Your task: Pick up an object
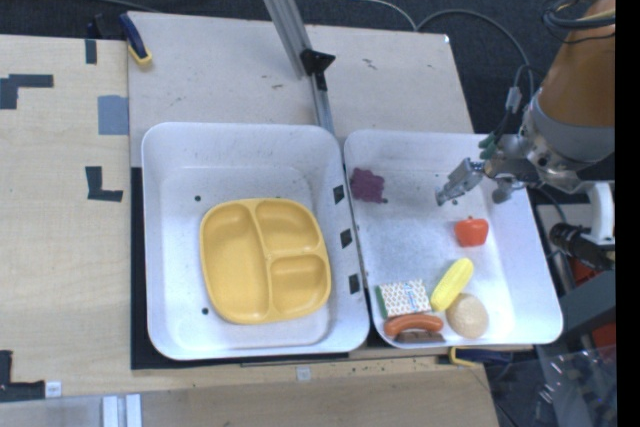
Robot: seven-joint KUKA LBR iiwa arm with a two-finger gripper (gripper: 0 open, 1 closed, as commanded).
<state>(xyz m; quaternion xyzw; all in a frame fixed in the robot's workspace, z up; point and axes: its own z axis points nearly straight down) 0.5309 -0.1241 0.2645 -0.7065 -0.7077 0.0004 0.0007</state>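
In the camera view the gripper [466, 183] hangs over the right bin [400, 235], fingers a little apart with nothing between them, just above the tomato [472, 232]. The arm [580, 75] is cut off at the right edge. Near the front lie a corn [452, 283], potato [467, 316], sausage [413, 325] and carton [403, 297] (print unreadable); grapes [367, 185] sit apart, and a yellow tray [265, 258] fills the left bin [170, 215].

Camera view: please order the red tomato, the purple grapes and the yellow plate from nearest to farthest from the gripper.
From the gripper:
1. Red tomato, just below it, right bin.
2. Purple grapes, to its left, same bin.
3. Yellow plate, left bin.
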